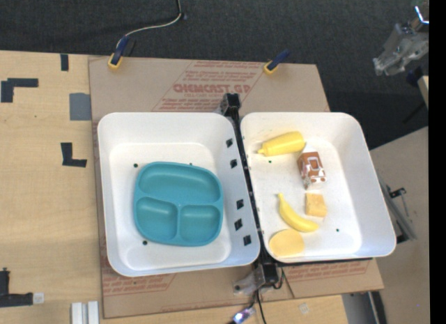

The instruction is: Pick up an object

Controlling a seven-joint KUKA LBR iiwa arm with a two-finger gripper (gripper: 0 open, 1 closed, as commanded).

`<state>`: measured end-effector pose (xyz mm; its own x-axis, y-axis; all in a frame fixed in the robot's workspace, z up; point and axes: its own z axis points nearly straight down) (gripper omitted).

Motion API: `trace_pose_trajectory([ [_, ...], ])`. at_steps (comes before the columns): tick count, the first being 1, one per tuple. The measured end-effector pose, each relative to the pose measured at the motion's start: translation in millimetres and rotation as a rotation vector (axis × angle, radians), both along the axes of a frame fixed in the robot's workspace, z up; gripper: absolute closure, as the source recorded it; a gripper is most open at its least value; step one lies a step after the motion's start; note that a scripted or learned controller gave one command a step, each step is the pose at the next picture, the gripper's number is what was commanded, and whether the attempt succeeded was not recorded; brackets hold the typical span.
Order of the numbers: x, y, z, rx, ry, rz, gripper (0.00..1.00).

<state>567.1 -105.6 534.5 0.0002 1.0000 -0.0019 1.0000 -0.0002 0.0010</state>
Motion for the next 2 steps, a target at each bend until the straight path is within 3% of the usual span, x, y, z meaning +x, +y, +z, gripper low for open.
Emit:
trace_pose_trajectory([
  [2,25,-108,0,-0.002,0.0,-0.002,1.0],
])
